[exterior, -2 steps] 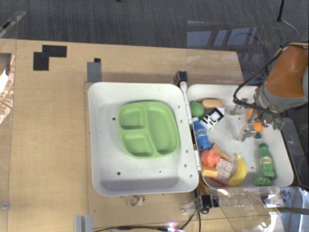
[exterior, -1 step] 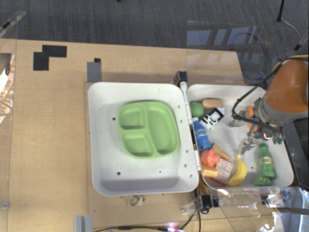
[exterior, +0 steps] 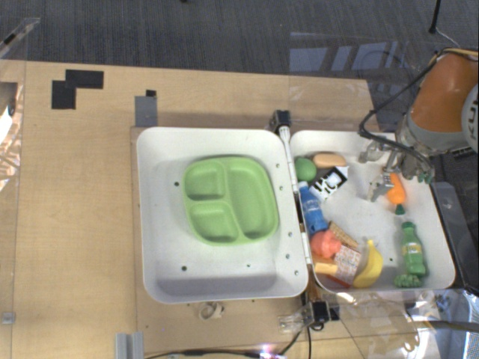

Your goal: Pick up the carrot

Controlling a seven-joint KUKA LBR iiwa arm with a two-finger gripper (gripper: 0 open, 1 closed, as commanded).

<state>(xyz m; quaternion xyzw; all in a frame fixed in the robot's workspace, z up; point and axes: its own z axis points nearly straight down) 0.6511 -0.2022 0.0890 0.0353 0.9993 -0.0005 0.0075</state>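
Camera view puts the jaws [exterior: 388, 185] low over the right bin [exterior: 441, 271], near its far right corner, with the carrot [exterior: 397, 191] right at their tips. Whether they are spread or pinching I cannot tell; the metal parts blur together, and the carrot may lie just beside them or between them. The carrot is a small orange toy, tilted, with its lower end toward the green bottle [exterior: 410, 254].

It looks like light moulded plastic: stiff, smooth and likely slippery, with a taper that could let it squirt out of a pinch. My guess is that the thick middle, taken across its width, is the safest hold.

Close around it the bin floor is bare, so little crowds the approach; the bin's right wall is near and could foul one finger. Farther left lie a tan bun [exterior: 329, 159], a green ball [exterior: 304, 168], a black-and-white piece [exterior: 328, 183], a blue bottle [exterior: 311, 212], and a heap with a banana [exterior: 370, 264]. The left bin [exterior: 161, 275] holds a green divided plate [exterior: 228, 200]. Both bins sit on the table [exterior: 67, 223].
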